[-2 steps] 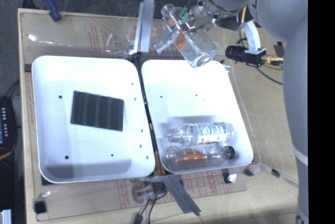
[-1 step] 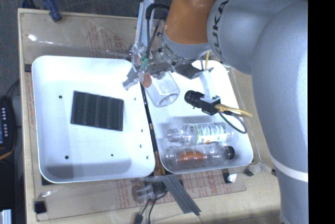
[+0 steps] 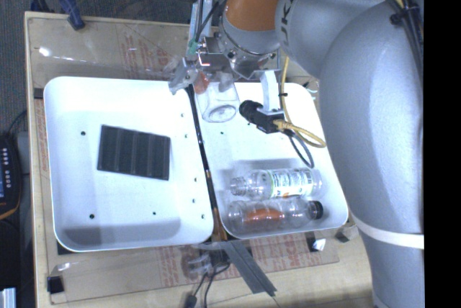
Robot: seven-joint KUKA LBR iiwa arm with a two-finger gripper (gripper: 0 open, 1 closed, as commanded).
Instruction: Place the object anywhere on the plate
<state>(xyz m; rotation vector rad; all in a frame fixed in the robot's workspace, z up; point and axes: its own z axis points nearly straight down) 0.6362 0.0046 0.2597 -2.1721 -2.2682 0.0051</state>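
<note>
A dark grey ribbed rectangular plate [image 3: 135, 152] lies flat in the left bin [image 3: 65, 105], a little left of its middle. In the right bin [image 3: 328, 177], two clear plastic bottles lie on their sides near the front: one with a white label [image 3: 277, 184] and one with an orange-red band [image 3: 272, 213]. My gripper [image 3: 207, 78] hangs over the back left corner of the right bin, close to the divide between the bins. A clear glass-like cup [image 3: 220, 106] sits directly beneath it, touching or nearly touching the gripper. Whether the cup is gripped is unclear.
The grey arm [image 3: 360, 83] covers the right side of the right bin. A black connector with a yellow cable [image 3: 263, 117] hangs off the wrist over that bin. A blue clamp [image 3: 70, 10] sits at the bench's back left corner.
</note>
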